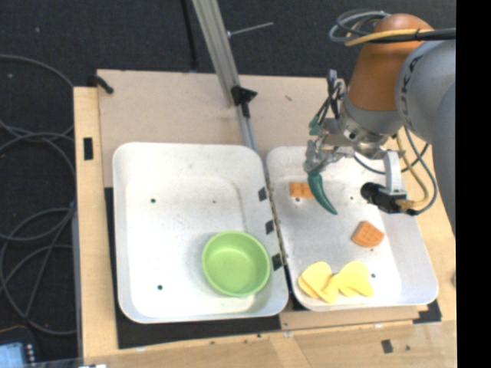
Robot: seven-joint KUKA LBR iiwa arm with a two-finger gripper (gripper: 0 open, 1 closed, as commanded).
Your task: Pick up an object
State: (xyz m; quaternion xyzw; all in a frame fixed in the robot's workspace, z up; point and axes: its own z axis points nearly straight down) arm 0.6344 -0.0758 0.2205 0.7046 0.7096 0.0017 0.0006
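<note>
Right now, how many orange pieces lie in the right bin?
2. One small orange block lies near the bin's left wall, beside the gripper. One orange wedge lies further right, above the yellow pieces. The arm may hide more.

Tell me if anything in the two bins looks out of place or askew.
Nothing looks spilled or damaged. One oddity: a green curved object hangs tilted below the gripper over the right bin. The green bowl sits upright.

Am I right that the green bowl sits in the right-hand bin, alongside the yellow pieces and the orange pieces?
Not quite: in the camera view the green bowl sits in the left bin. The yellow pieces and orange pieces do lie in the right bin.
</note>
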